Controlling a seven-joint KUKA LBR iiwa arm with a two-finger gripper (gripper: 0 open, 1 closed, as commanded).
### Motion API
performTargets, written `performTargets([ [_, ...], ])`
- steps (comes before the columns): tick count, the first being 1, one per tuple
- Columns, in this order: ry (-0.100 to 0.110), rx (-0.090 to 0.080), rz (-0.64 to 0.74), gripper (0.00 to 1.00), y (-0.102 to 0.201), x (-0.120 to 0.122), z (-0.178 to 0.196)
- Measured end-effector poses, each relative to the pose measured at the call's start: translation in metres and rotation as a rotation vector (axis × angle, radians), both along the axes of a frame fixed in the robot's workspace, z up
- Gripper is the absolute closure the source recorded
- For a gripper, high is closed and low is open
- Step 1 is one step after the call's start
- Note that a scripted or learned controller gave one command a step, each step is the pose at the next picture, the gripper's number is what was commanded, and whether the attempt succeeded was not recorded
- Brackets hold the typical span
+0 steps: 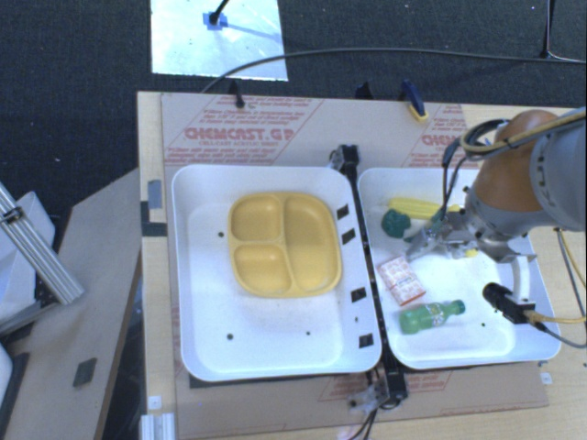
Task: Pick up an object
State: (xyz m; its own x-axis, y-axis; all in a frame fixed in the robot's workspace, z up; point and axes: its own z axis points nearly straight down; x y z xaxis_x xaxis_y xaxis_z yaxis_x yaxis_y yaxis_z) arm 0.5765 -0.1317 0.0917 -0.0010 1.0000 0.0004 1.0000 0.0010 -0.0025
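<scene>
The right bin (477, 342) holds a long yellow item (415, 209) at the back and a small dark green object (395, 222) just in front of it. A red and white packet (402, 280) lies near the divider, and a green bottle (431, 315) lies on its side towards the front. My gripper (429, 240) is low in this bin, just right of the dark green object and behind the packet. Nothing shows held in it. The grey and orange arm (514, 177) covers the bin's right part.
A yellow divided plate (282, 244) lies in the left bin (197, 273). A black clipped divider (359, 255) runs between the bins. Cables (541, 314) hang from the arm over the right bin's right side. A shiny plate (215, 26) lies on the floor behind the bench.
</scene>
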Motion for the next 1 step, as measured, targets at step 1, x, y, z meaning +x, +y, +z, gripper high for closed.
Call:
performTargets([
  [1, -0.006, -0.001, 0.000, 1.00, -0.0004, 0.0018, 0.0143],
])
